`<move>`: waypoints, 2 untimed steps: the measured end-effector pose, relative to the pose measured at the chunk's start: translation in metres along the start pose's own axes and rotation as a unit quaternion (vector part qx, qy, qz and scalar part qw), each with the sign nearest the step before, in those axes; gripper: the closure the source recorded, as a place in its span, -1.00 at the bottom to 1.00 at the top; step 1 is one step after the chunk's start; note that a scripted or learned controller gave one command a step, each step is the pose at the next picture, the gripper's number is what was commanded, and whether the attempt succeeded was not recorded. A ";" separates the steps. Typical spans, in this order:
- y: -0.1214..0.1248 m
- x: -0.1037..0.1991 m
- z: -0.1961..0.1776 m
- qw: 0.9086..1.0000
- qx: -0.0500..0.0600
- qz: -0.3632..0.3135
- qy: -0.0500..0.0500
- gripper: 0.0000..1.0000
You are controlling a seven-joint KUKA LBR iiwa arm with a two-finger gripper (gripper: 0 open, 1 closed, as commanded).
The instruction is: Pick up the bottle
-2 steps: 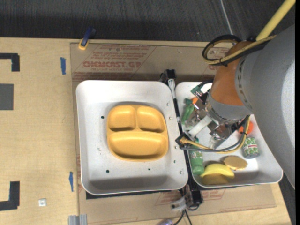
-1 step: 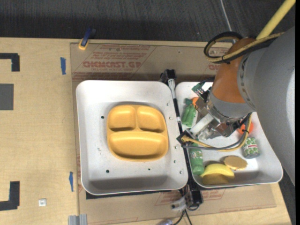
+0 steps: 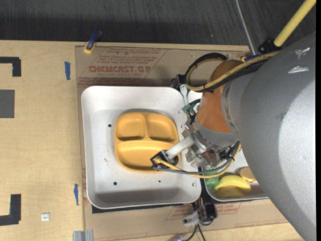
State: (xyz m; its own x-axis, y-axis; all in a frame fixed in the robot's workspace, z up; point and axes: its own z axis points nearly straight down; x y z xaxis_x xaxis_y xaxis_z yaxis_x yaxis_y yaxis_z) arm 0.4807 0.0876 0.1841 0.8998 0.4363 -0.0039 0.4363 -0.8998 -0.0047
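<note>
With the claw (image 3: 201, 153) at the right edge of the left bin (image 3: 98, 149), its state untellable, and the bottle presumably hidden under the arm (image 3: 281, 134) in the right bin (image 3: 241, 198), the yellow plate (image 3: 143, 137) should be avoided.

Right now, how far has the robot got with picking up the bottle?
Done: nothing I can see. In hand: the arm hangs low over the seam between the two bins, next to the yellow divided plate in the left bin. Left: grasping and lifting; a yellow thing lies in the right bin, too hidden to call a bottle.
</note>
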 end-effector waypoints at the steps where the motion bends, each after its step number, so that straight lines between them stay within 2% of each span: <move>1: 0.035 -0.019 -0.102 0.995 -0.002 -0.101 0.002 1.00; 2: 0.065 -0.034 0.000 0.945 -0.001 -0.327 0.000 1.00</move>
State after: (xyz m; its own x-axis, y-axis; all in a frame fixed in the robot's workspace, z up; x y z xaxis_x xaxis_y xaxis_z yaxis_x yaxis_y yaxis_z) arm 0.4787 0.0140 0.1842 0.4377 0.8991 -0.0005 0.8991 -0.4377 -0.0031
